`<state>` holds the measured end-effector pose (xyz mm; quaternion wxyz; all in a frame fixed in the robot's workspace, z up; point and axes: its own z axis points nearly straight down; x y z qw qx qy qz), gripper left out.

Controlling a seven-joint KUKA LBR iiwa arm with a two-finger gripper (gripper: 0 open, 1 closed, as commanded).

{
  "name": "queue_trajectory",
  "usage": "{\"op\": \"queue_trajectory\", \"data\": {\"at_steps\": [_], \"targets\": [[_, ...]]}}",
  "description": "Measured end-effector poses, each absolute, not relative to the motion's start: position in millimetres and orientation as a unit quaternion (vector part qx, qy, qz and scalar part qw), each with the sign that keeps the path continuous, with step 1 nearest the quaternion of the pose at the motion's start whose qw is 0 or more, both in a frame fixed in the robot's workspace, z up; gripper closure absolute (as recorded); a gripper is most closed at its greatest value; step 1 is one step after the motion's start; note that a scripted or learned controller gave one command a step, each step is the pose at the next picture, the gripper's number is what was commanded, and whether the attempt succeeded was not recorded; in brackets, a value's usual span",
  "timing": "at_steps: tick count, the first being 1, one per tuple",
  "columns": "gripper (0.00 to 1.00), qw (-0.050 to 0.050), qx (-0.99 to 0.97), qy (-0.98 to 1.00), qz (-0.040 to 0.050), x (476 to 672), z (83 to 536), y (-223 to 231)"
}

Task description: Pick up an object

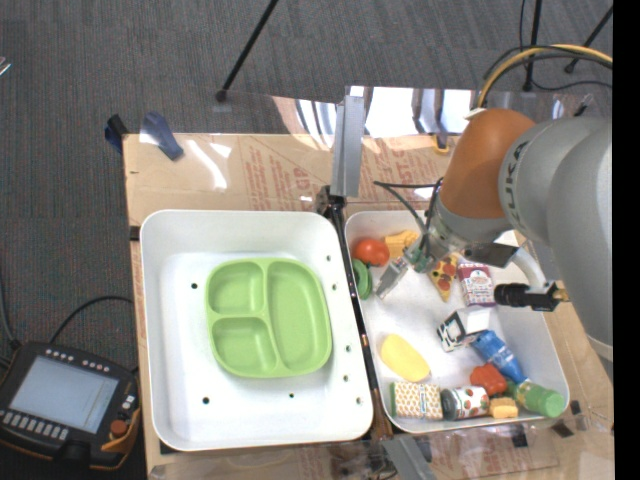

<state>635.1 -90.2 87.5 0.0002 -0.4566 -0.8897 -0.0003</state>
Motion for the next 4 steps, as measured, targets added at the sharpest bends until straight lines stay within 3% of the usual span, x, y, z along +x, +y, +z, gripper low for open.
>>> {"op": "queue_trajectory", "data": {"at_steps": [1, 2, 3, 4], "targets": [[0.00, 0.001, -0.469, -0.883, 0.0005, 608.4, 87.2, -111.2], [0.00, 0.003, -0.473, -0.881, 0.0004, 493.0, 87.2, -89.9], [1.00, 0.004, -0.475, -0.880, 0.0000, 493.3, 96.4, -90.9], [1.00, -0.002, -0.543, -0.840, -0.0017, 500.6, 256.3, -38.5]]}}
